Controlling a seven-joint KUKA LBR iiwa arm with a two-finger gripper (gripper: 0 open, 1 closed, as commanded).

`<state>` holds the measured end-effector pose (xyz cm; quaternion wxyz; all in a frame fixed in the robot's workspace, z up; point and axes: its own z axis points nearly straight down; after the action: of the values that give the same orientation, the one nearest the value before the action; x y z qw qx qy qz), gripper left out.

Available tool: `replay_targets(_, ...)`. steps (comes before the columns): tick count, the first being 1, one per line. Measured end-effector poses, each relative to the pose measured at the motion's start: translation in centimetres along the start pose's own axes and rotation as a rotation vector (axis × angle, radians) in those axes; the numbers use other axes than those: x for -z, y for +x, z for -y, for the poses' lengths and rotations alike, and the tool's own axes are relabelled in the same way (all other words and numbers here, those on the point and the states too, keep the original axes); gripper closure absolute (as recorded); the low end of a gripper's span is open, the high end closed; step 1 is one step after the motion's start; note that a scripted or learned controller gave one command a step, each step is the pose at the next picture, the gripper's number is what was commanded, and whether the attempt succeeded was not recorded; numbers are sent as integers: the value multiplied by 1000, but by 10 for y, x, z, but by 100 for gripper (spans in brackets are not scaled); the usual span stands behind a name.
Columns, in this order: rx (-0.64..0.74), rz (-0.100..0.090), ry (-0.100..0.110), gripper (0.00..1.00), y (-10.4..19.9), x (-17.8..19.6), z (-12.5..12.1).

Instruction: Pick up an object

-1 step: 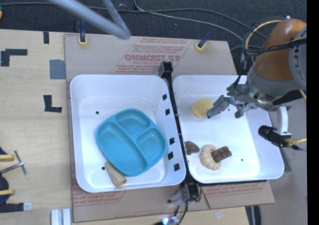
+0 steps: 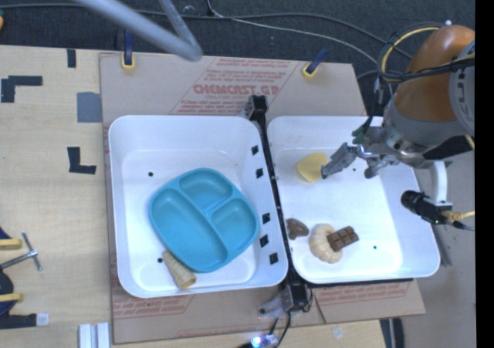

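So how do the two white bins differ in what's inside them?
The left bin holds a big blue divided plate covering much of its floor, plus a tan roll at the plate's near edge. The right bin holds several small items: a pale yellow piece, a small brown lump and a cream ring touching a dark brown block. Both are shallow and white.

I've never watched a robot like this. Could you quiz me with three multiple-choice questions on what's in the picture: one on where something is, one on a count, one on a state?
1. Where does the blue divided plastic plate lie?
A. left white bin
B. right white bin
C. on the bench

2. How many compartments does that plate have?
A. two
B. three
C. five

3. How do the gripper jaws stand?
A. shut on the plate
B. spread open, holding nothing
C. shut on a cable

Answers: 1 A, it fills the left white bin. 2 B, ridges split it in three. 3 B, the jaws are apart beside the pale yellow rounded piece.
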<state>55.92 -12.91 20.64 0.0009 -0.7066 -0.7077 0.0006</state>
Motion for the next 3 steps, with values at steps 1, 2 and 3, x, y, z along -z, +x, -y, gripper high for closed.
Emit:
replay_targets(1, 0, 1, 2, 0, 5, -53, 10)
replay_targets(2, 0, 0, 2, 0, 11, -102, 18)
replay_targets(3, 0, 1, -1, 0, 11, -122, 18)
